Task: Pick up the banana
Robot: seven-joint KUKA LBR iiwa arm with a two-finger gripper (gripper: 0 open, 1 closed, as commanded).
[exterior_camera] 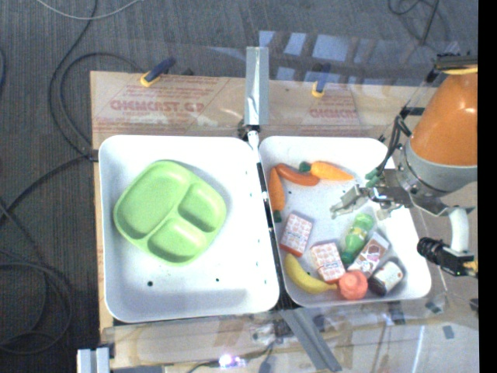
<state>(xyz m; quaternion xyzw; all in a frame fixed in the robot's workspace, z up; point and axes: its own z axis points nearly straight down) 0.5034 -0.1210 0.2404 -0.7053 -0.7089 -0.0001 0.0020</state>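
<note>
The banana (304,277) is yellow and curved. It lies along the front wall of the right bin (411,286), between a small printed packet (327,261) and the bin's front left corner. My gripper (352,200) hovers over the middle right of that bin, just behind a green bottle (357,236). It is well back and to the right of the banana. It is open, with nothing between its fingers.
Two orange carrot-like pieces (311,172) and another orange piece (276,190) lie at the right bin's back left. A second packet (297,233), a red fruit (353,285) and a dark can (387,277) crowd the front. The left bin (132,301) holds a green divided plate (171,210).
</note>
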